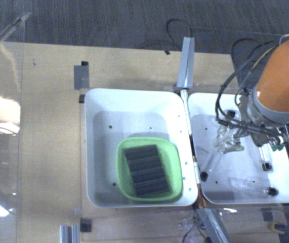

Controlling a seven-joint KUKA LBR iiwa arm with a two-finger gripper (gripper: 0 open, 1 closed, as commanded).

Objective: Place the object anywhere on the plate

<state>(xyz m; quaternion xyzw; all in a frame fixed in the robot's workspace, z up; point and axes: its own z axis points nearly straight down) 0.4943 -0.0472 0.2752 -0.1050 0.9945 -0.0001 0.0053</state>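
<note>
The bench (38, 135) is carrying two white bins side by side. The arm (284, 80), orange band showing, is hanging over the right bin (245, 196). The left bin (98, 151) is holding a green plate (172, 158), and a dark ribbed block (146, 171) is already lying flat across the plate's middle. The gripper (229, 138) is hovering low over the right bin's upper part; honestly it's too blurry to tell how it's set.
</note>
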